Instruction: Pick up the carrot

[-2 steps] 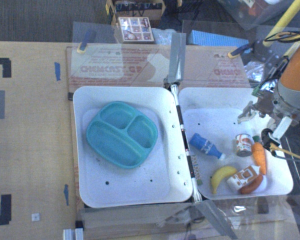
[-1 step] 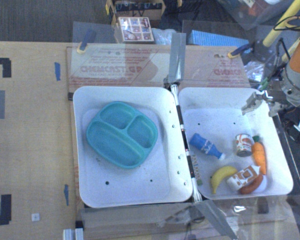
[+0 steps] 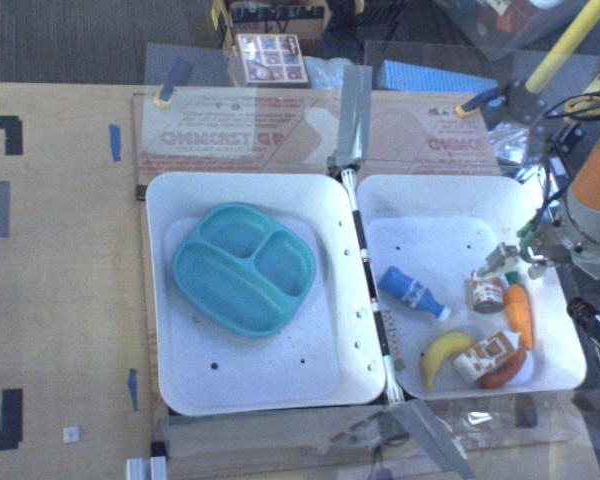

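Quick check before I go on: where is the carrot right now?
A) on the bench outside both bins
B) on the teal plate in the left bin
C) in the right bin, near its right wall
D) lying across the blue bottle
C: the carrot lies in the right bin by its right wall, just below the gripper.

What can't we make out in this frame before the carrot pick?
- Gripper, camera view: too small and blurred to read against the right bin wall.
- Arm: cut off by the right edge.
- Carrot: top end crowded by the gripper; contact unclear.
- Small can: label too small to read.
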